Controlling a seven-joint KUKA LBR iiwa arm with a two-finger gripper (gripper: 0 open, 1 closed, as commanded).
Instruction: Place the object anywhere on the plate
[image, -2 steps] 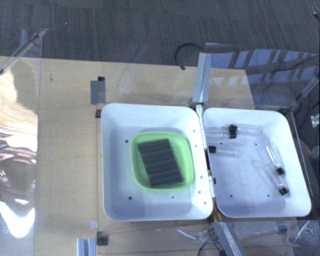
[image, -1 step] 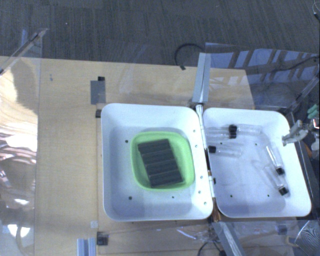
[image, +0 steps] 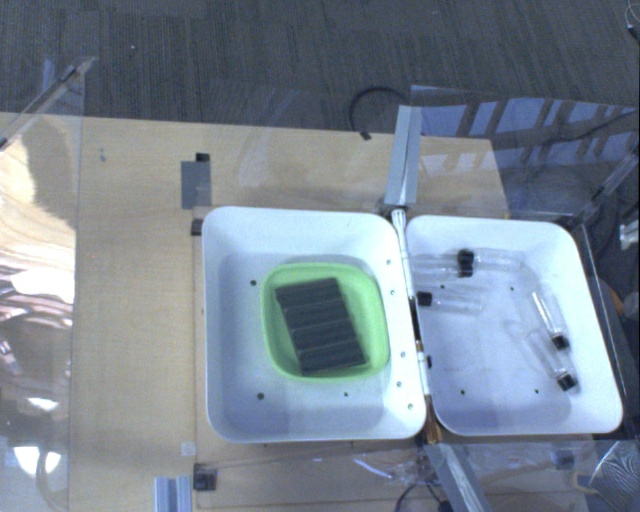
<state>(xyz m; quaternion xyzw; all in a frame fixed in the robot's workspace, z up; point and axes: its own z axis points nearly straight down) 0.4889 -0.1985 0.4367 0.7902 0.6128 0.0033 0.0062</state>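
Tool state I cannot tell from the camera view: neither how far it is open nor whether it has hold of anything. On the tabletop (image: 120, 300) I see two white bins side by side. The left bin (image: 225, 400) holds a green plate (image: 375, 320), and a dark ribbed block (image: 318, 325) lies flat on it, slightly askew. The right bin (image: 500, 400) holds several clear tubes with black caps (image: 548, 320), scattered apart.
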